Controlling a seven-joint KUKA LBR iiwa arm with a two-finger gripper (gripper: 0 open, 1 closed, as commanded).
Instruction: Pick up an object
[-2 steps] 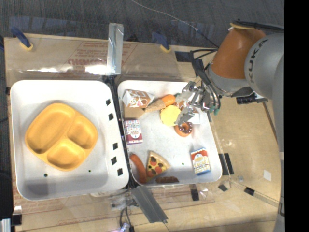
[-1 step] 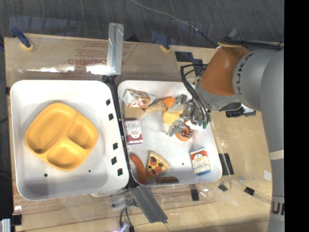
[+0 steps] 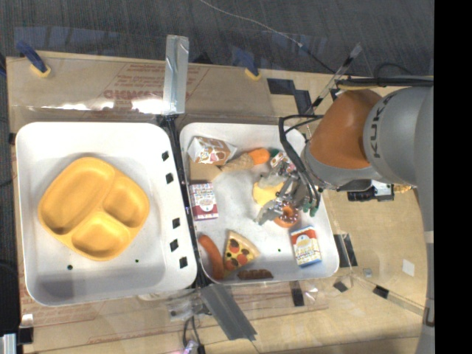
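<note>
- Two white bins are sitting side by side on the tabletop (image 3: 383, 264); the left bin (image 3: 44, 271) is carrying a yellow divided tray (image 3: 92, 206), and the right bin (image 3: 243, 135) is carrying all the loose objects.
- Lying in the right bin are a small packet (image 3: 210, 152), an orange carrot-like piece (image 3: 257, 155), a purple card box (image 3: 203, 200), a yellow piece (image 3: 265, 192), a pizza slice toy (image 3: 239, 251), a sausage (image 3: 211, 257) and a white carton (image 3: 305, 246).
- The arm is reaching in from the right, and the end effector (image 3: 284, 201) is hanging low over the middle-right of that bin, just beside the yellow piece and a small red-orange item (image 3: 286, 214).
- How far the end effector is open, and whether it is gripping anything, I cannot tell; the metal parts and clutter are blending together.
- Judging the step: it is lining up a grasp in a crowded patch.
- To do this well, it is worth centring on a single object, closing across its narrow side, keeping clear of the neighbouring carton and the bin wall, and lifting straight up so nothing is being dragged along.
</note>
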